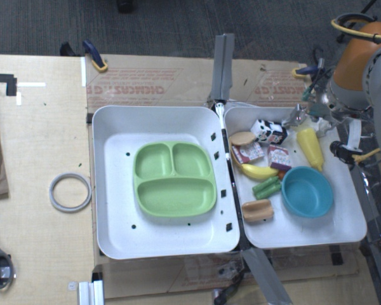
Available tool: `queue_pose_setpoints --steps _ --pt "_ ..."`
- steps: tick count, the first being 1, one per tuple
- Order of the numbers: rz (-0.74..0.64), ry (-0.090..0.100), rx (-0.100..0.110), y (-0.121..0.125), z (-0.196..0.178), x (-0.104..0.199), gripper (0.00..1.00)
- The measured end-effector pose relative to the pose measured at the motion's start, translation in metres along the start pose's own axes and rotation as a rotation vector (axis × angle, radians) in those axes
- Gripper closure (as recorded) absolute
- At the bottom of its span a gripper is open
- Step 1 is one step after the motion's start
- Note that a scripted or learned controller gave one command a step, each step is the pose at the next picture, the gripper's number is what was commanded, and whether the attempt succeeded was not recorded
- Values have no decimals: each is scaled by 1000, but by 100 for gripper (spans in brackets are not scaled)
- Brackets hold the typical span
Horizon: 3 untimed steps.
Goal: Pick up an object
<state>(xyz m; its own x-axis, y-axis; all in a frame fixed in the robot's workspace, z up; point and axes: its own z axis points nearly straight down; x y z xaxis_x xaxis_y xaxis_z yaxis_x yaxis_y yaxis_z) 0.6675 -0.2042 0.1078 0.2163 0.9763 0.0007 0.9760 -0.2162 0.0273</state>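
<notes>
**Right Now: The Pincer Waits at the Far Corner of the Toy Bin**

Up at the far right corner of the right bin [343, 230], the gripper [303, 114] hangs low at the end of the grey arm with its orange band [355, 65]. Its tip is small and mixed up with metal parts and wires, so whether the pincer is apart or together cannot be told. Nothing can be seen held in it.

Closest to the pincer is the yellow toy [310, 147], maybe a corn cob or a squash. It lies just beside the pincer, a little toward the near side of the bin. Its long side runs from the far wall toward the near wall, tipped a bit to the right. To grab it, my guess is the pincer should drop a short way toward the near side and close across its thin middle.

Just left of the pincer sits the little black and white cow toy [267, 131]. Farther out are the blue bowl [307, 192], the banana [256, 169], the green pepper [266, 187] and the hot dog bun [258, 211]. Well apart, the left bin [108, 183] holds the green divided plate [174, 179].
</notes>
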Motion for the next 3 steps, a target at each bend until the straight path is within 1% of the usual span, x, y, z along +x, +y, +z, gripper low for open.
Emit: queue_pose_setpoints --steps 1,2,3 --pt "-61 5 3 2 0 -3 0" --pt "-67 -1 0 2 -9 -4 100" --pt "-67 0 1 2 -9 -4 0"
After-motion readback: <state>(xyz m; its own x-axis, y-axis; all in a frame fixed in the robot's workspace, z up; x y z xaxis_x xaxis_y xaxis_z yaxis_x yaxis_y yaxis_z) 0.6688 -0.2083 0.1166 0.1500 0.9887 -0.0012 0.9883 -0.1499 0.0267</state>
